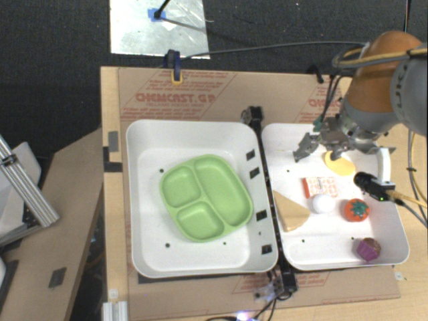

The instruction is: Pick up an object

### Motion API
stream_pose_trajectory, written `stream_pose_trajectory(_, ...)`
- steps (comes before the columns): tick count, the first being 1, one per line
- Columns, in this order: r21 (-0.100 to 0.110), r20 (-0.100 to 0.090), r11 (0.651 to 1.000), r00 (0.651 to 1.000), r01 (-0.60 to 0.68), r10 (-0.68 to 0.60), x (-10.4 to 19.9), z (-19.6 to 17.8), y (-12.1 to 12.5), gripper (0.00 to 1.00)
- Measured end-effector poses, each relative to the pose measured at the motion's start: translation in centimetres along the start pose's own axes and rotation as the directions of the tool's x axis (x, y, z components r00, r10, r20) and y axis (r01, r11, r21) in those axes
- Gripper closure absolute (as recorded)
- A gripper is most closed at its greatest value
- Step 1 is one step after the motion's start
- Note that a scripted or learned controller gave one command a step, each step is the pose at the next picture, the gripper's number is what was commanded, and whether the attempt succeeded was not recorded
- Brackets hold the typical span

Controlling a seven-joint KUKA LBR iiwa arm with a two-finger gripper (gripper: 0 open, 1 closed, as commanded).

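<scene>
Purple toy (pixel 367 248), tomato (pixel 357 209), cheese wedge (pixel 290 212) in right bin (pixel 287 139); pincer (pixel 319 144) spread, empty.

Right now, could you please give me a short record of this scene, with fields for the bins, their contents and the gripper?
left bin: green divided plate, three compartments
right bin: yellow piece, red-and-white box, white ball, tan wedge, red tomato-like toy, purple toy
gripper: over the right bin's far end, beside the yellow piece
held object: none seen between the fingers
</scene>
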State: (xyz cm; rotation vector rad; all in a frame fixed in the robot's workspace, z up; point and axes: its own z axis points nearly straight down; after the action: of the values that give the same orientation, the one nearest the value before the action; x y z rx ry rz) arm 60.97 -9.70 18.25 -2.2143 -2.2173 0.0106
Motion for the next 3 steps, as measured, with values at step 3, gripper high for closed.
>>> stream_pose_trajectory(3, -0.008, 0.000, 1.000, 1.000, -0.001, 0.001, -0.8, 10.1, 0.5, 0.00)
